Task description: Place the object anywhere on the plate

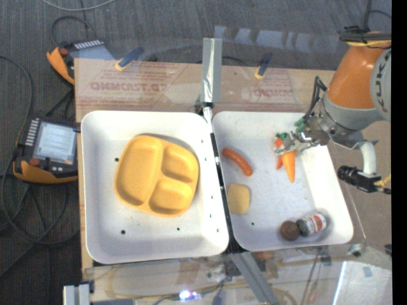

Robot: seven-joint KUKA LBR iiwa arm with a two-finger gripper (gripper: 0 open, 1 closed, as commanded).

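Seen from above the bench: gripper (pixel 294 142) low over the carrot (pixel 289 166) in the right bin (pixel 331 170), well right of the yellow plate (pixel 157 173). Pincer state: cannot tell, tips blurred against the carrot's leafy top. Touching or just above, not clear either.

Step in hand, by the look of it: the pick. To do well: close across the carrot's thick end rather than the taper, squarely, then lift straight up before crossing the bin walls towards the plate; any of the three compartments serves, the large left one being the easiest target. Risk: slim, tapered shape slipping out sideways.

Carrot: small toy veg, orange, pointed tip aimed away from the plate's far edge, green stub at top, lying flat near the bin's upper right.

Also right of the plate: sausage (pixel 237 161) closest, tan round piece (pixel 238 197) just below it, brown ball (pixel 290 230) touching a small labelled can (pixel 313 223) farther off & lower
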